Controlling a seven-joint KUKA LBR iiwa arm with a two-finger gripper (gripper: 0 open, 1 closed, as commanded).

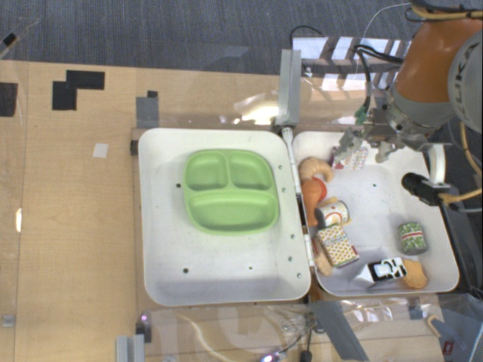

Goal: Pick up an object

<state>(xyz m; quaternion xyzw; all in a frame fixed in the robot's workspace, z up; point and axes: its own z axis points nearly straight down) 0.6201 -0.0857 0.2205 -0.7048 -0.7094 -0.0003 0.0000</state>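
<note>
My gripper hangs over the far part of the right bin, open, with bare bin floor showing between its fingers. Just to its left lies a tan croissant-like piece, and below that an orange-red object. A small tin and a patterned box lie further toward the front along the bin's left side. A green can, a black-and-white item and a brown roll sit at the front right. The gripper touches none of them.
The left bin holds a green divided plate. A metal divider runs between the two bins. The arm's grey and orange body and its cables stand over the right bin's far right corner.
</note>
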